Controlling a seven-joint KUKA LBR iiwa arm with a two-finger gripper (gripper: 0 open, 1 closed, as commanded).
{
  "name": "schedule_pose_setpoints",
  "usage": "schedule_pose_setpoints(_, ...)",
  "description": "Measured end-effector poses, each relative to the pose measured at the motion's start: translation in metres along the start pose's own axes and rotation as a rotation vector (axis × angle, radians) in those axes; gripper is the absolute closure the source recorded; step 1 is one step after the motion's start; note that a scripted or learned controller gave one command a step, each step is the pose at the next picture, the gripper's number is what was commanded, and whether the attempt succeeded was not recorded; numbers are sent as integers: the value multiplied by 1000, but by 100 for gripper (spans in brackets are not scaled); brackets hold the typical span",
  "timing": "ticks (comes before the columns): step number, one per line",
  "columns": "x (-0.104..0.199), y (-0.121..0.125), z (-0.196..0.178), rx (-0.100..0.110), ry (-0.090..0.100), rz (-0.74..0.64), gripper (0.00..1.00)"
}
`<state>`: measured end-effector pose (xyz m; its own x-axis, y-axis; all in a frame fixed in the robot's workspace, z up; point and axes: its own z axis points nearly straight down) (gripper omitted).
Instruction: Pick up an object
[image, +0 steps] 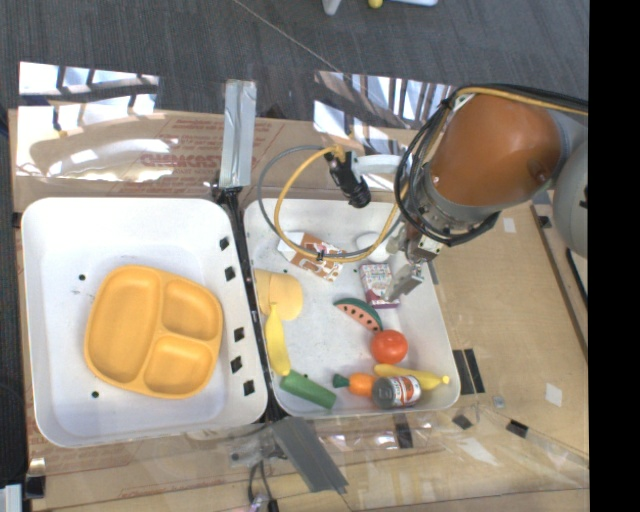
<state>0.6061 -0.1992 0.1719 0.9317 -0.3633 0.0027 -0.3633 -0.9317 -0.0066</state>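
Right bin (440, 330): toy foods loose across its floor, presumably as pick stock — tomato (390, 346), watermelon slice (359, 313), banana (277, 345), bottle (396, 391); gripper (404, 278) low above a small packet (377, 281), its opening impossible to tell; left bin (50, 300): yellow tray (152, 331).

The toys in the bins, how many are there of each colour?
Yellow: 4, the tray, cup, banana, small banana
Red: 2, the tomato, melon slice
Green: 1, the cucumber
Orange: 1, the carrot
Mixed colours: 3, the can, packet, wrapper
Total: 11
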Motion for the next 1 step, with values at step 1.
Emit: schedule_pose_setpoints(1, -62, 21, 82, -2, -8, -98, 0)
